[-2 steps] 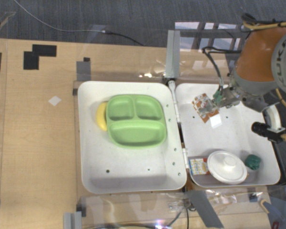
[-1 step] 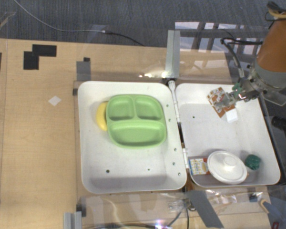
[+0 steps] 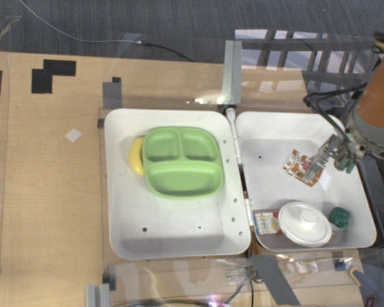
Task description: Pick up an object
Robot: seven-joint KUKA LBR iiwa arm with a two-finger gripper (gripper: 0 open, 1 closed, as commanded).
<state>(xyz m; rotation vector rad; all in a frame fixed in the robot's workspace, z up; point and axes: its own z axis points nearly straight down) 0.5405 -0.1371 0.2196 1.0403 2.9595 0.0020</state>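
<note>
- The 2-finger gripper (image 3: 318, 164) hangs low over the right white bin (image 3: 269, 139), reaching in from the right below the grey arm with its orange band (image 3: 379, 101).
- Its 2 thin metal fingers (image 3: 320, 157) slant down and to the left; whether they are spread or pressed together cannot be told from this slanted view.
- The fingertips sit right over the small flat printed card packet with red and brown markings (image 3: 300, 165), which lies on the bin floor; the view does not show whether they touch it, and it does not sit visibly between the fingers.
- Nearer the camera than the gripper and slightly to its right, a small dark green rounded object (image 3: 338, 217) rests by the bin's right wall.
- Nearer the camera and a little to the gripper's left, a round white ceramic-looking bowl turned upside down (image 3: 304, 223) rests near the bin's front edge.
- Just beside that bowl on its left, touching or nearly touching it, lies a small flat packet with red and blue print (image 3: 264, 222).
- Well to the gripper's left, in the left white bin (image 3: 173, 232), sits a light green plastic tray with 3 compartments (image 3: 181, 161).
- Tucked against that tray's far-left edge is a yellow rounded object (image 3: 136, 156), partly hidden by the tray.
</note>
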